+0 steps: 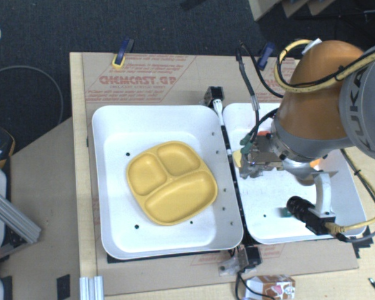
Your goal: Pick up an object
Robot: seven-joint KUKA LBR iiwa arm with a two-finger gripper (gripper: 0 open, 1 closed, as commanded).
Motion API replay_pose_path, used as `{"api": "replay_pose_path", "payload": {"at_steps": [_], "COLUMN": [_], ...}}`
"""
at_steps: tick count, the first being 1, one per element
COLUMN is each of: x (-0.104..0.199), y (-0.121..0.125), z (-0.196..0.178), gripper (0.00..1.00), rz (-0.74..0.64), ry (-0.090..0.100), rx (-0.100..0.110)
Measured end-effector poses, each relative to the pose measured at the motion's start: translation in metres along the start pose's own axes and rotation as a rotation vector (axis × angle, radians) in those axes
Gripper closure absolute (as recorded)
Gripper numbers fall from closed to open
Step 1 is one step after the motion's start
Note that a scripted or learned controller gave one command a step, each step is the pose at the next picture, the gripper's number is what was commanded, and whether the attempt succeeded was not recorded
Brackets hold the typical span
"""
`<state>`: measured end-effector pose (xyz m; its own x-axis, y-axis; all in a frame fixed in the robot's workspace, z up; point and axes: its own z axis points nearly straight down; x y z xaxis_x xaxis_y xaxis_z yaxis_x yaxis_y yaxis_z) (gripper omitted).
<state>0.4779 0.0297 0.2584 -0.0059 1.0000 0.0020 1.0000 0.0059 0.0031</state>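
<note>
A yellow divided plate [170,182] with three compartments lies flat in the middle of the left bin [112,230]. My gripper [254,161] hangs low over the left part of the right bin [262,227], close to the wall between the two bins. A small pale yellowish thing [237,159] peeks out just left of the gripper; I cannot tell what it is or whether the gripper touches it. The grey and orange arm [319,99] hides much of the right bin's back half.
The two bins sit on a brown cardboard sheet [144,77]. A black clamp [214,96] stands at the back between the bins, another clamp [247,256] at the front. Cables loop over the arm at the upper right.
</note>
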Motion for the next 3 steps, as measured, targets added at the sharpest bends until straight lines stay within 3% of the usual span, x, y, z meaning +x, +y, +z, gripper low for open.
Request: {"api": "replay_pose_path", "payload": {"at_steps": [1,2,3], "x": [-0.047,0.044,0.062], "y": [0.002,0.022,0.003], "z": [-0.059,-0.054,-0.163], "gripper": [1.0,1.0,1.0], "rz": [0.01,-0.004,0.001], "ry": [-0.004,0.0,0.002], "rx": [-0.005,0.0,-0.01]}}
